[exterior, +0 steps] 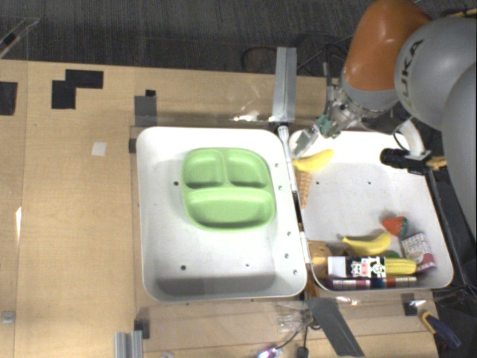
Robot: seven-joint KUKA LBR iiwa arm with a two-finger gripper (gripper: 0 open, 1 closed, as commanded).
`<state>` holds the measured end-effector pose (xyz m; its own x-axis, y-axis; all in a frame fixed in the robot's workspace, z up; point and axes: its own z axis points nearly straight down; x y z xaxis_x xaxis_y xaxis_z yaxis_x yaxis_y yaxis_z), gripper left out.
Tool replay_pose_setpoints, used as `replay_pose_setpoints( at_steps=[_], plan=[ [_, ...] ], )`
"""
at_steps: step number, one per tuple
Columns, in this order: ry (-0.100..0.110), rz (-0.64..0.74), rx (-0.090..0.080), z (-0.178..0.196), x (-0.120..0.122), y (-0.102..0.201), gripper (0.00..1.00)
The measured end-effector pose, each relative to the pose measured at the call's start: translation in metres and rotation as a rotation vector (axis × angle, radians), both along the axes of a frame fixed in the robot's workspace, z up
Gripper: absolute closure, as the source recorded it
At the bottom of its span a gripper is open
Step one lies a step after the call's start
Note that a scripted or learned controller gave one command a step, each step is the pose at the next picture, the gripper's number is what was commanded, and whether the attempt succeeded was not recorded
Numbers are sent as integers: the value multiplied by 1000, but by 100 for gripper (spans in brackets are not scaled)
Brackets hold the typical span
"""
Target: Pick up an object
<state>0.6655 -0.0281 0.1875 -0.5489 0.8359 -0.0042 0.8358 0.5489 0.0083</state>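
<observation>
Your two-finger gripper (319,130) sits at the far left corner of the right-hand shallow white bin (373,189), and the metal tips are a small, glinting blur from this height — you cannot tell from here whether they are apart or together, and nothing is seen between them. Just below and beside the tips lies a small curved yellow plastic banana (314,160), pressed close to the bin's left wall; by my reading that is the nearest candidate, though it is not held. Beneath it, against the same wall, stands a tan waffle-pattern ice-cream cone (304,187). Further out, the near edge of this bin carries a jumble: a second yellow banana (367,243), a red strawberry-like toy with a green top (395,224), a small printed packet (417,247), and a boxy black-and-white item with a yellow piece beside it (373,267). The left-hand shallow white bin (160,222) holds a light green three-compartment plastic tray (226,187). Watch the corner — the banana lies so near the wall and the divider between the bins that a descending finger could strike the rim, or land on the curved, smooth fruit and push it aside rather than close round it; the cone could also be nudged
</observation>
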Motion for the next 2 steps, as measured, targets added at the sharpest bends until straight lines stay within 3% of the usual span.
replay_pose_setpoints(
  at_steps=[1,2],
  plan=[
    [1,53,-2,-1,-33,-43,0],
    [-2,66,-3,-97,-7,-64,0]
  ],
)
